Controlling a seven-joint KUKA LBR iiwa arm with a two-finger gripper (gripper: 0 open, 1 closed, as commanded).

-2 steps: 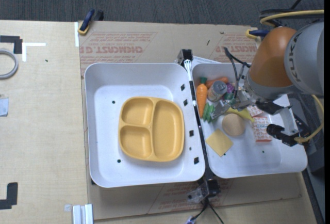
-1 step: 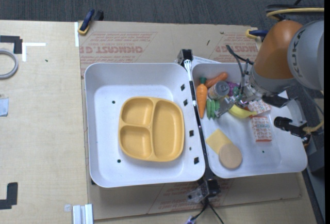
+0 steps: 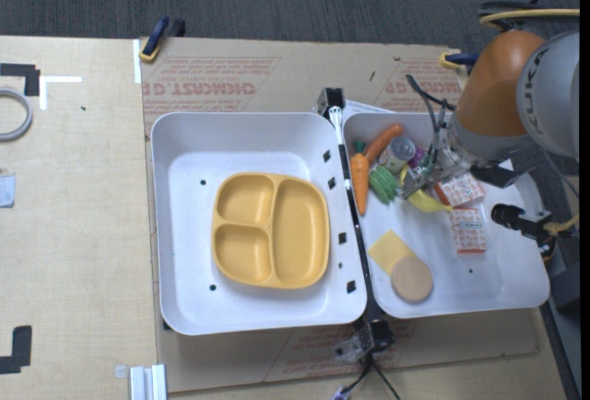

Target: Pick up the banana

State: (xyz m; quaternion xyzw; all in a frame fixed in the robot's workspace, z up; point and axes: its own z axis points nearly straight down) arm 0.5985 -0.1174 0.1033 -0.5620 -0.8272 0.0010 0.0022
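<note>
1. We see the banana (image 3: 426,200) in the right bin (image 3: 516,292). Just a small yellow bit peeks out, between the green toy (image 3: 383,183) and the red-and-white packet (image 3: 460,191).
2. Our gripper (image 3: 430,170) hangs right over it, just above the yellow bit in the camera view.
3. The arm (image 3: 502,85) hides most of the gripper, so we cannot tell if it is wide or squeezed.
4. The banana seems to lie across, left to right, but we are not sure.
5. We think the next move is mostly straight down, only a tiny way.
6. The carrots (image 3: 359,182) lie a bit to the left.
</note>
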